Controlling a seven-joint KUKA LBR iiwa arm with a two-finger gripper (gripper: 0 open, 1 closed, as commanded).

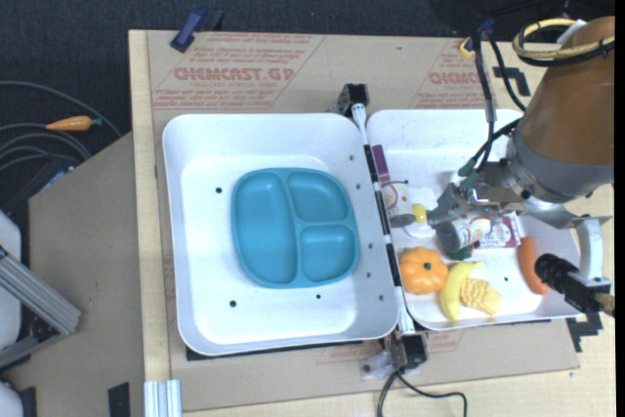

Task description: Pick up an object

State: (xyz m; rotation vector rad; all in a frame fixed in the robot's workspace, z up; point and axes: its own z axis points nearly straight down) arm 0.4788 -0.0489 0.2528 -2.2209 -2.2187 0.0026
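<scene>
Brown bench sheet (244, 63) printed "CHEMCAST", pincer (451, 222) over right bin (430, 137), grip unclear

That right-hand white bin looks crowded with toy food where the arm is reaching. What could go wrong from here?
1. The round orange pumpkin-like toy, yellow plastic banana and pale yellow crinkled piece lie touching, so the gripper might nudge neighbours or catch two at once.
2. The gripper sits near the black divider between bins and could bump it.
3. Rounded toys may slip out.
</scene>
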